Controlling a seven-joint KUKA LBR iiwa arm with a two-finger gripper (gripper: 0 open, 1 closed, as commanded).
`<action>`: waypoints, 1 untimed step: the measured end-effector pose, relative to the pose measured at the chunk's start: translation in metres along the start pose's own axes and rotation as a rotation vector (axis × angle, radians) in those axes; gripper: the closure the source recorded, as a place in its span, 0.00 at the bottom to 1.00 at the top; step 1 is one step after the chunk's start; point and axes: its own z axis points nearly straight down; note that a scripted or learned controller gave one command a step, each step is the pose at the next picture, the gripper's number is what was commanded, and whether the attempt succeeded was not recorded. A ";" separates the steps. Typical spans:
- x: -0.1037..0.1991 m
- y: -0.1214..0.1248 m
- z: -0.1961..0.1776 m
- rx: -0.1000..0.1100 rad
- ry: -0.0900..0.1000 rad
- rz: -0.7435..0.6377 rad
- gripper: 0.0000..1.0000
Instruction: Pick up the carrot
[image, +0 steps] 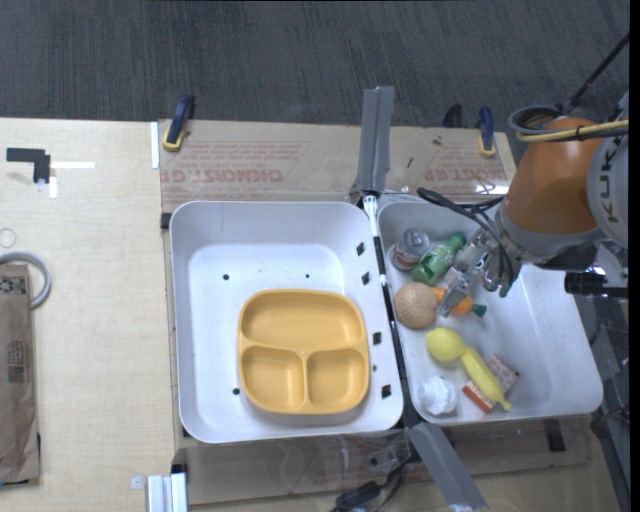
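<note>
Carrot lies in the right bin, wedged between a brown ball and green bottle. Directly above hangs the end effector; its opening I cannot tell. Crowding neighbours could spoil the grasp.

white bins smooth glossy plastic; yellow tray matt plastic; bench pale wood.

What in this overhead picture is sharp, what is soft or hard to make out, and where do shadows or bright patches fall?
Camera view: lighting is even and diffuse; the yellow divided plate is crisp, with soft shadows in its compartments; the white bins are bright, though not blown out; the gripper region is cluttered and slightly soft, so the carrot beneath it reads only as a small orange patch.
</note>
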 end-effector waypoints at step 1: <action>-0.004 0.002 -0.012 -0.007 -0.015 0.004 1.00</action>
